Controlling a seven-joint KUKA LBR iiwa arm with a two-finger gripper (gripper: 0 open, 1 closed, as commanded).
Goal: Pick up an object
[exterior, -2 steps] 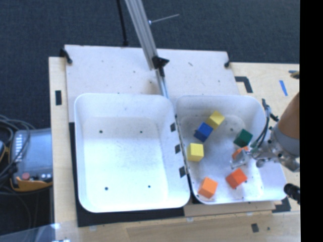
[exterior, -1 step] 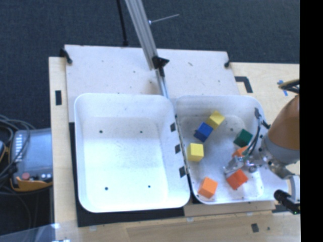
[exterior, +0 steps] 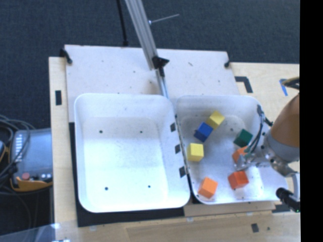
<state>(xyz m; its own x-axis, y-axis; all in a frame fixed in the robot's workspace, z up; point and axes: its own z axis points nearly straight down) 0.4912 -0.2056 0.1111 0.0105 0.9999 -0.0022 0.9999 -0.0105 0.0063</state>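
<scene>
You had the grey two-finger gripper (exterior: 246, 158) low in the right white plastic bin (exterior: 228, 104) at a small orange-red wooden cube (exterior: 239, 154), grip state unclear, nothing lifted, pick pending.

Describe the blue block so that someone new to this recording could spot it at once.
Look at the right bin, the one that holds the coloured blocks. In its upper middle part sits the blue block, touching a yellow block just above and to its right, with another yellow block below it. It is the one blue piece among them.
</scene>
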